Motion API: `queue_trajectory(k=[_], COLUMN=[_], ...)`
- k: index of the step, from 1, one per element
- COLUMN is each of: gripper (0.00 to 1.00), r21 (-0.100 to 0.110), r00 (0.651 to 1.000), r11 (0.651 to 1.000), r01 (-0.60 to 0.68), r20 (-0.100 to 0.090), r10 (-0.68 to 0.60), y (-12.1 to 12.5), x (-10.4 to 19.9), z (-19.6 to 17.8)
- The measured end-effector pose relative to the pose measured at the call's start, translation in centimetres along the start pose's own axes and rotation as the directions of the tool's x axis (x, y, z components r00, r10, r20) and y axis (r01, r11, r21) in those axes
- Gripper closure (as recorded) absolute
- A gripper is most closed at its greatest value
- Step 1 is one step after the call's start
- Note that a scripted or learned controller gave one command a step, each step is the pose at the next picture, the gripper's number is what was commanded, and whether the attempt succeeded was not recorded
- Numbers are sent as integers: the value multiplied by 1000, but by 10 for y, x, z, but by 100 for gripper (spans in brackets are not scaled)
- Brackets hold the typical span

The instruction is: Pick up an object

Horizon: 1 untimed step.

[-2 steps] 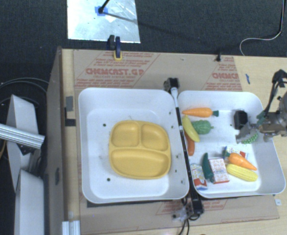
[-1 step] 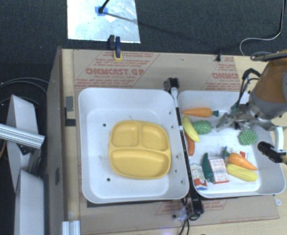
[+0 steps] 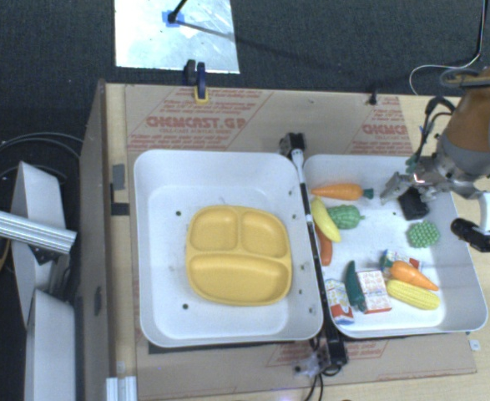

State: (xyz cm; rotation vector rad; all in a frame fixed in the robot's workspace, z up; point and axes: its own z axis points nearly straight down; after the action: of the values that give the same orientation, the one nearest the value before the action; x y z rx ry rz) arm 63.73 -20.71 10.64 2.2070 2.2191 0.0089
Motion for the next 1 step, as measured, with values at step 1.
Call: queue_trajectory(k=[1], gripper=[0], r21=[7], r00=[1000], r11=[1000], r01=[0], r20=[-3], r10=[0], y=[33], x=[0], z=[-44])
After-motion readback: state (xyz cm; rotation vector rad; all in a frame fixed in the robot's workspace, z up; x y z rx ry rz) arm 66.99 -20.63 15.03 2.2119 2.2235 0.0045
